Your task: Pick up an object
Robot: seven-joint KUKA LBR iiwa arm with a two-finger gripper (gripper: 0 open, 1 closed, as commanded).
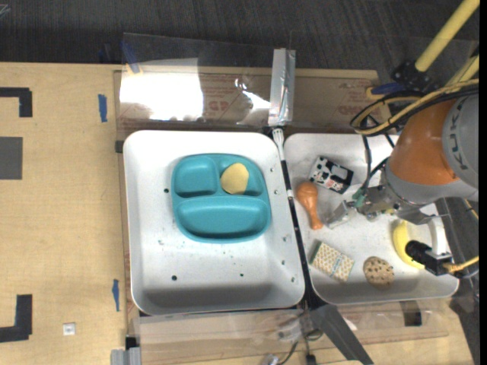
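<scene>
The two-finger gripper (340, 213) sits low in the right white bin (346, 290), and whether its fingers are spread or pressed together cannot be told. Just beside it at nine o'clock lies the orange drumstick-shaped toy (309, 201), not between the fingers. Its long axis runs from eleven to five o'clock, its rounded thick end toward eleven and its narrow end toward the gripper.

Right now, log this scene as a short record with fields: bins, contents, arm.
left bin: teal divided tray, with a yellow round item in its upper right compartment
right bin: orange drumstick-shaped toy, black-and-white box, patterned cracker, cookie, banana
arm: over the right bin
gripper: beside the drumstick toy, grip unclear
</scene>
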